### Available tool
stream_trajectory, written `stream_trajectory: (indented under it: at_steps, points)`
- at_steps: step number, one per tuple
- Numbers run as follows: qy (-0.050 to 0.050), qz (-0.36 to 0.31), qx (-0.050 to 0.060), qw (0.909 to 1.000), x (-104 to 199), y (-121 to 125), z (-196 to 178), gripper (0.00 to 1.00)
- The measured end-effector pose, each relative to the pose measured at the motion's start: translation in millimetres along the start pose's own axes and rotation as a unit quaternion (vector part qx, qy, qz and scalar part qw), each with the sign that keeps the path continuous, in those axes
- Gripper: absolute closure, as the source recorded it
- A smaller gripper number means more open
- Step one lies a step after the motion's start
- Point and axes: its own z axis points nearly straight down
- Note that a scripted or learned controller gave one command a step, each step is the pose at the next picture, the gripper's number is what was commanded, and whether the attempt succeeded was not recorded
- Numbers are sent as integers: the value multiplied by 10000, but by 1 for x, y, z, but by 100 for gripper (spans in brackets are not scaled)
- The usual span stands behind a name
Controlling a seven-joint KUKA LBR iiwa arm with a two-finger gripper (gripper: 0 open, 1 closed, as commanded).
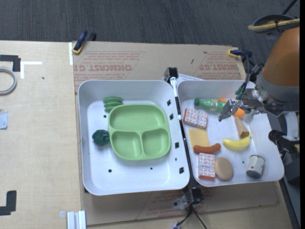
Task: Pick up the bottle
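Observation:
A green bottle [208, 104] lies on its side near the back of the right bin [267, 175], with its orange cap end pointing right. My gripper [229, 109] hangs just right of the bottle's cap end, low over the bin. Its dark fingers [224, 114] reach toward the bottle. I cannot tell whether they touch it.
The right bin also holds two red-patterned cartons [196, 118], a cheese slice [199, 137], a sausage [207, 149], a banana [237, 142], a bread roll [223, 168], a small can [255, 166] and a cone [240, 125]. The left bin [90, 175] holds a green divided plate [139, 131], broccoli [100, 137] and green pods [113, 102].

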Motion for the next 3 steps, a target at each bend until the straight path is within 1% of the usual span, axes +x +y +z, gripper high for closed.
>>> stream_trajectory:
  at_steps: [1,2,3]
  points:
    - [-4,6,0,10000,0,0,-9,100]
    - [-1,-285,-2,9996,-5,-66,-71,100]
    - [0,-304,3,9995,98,-66,-23,100]
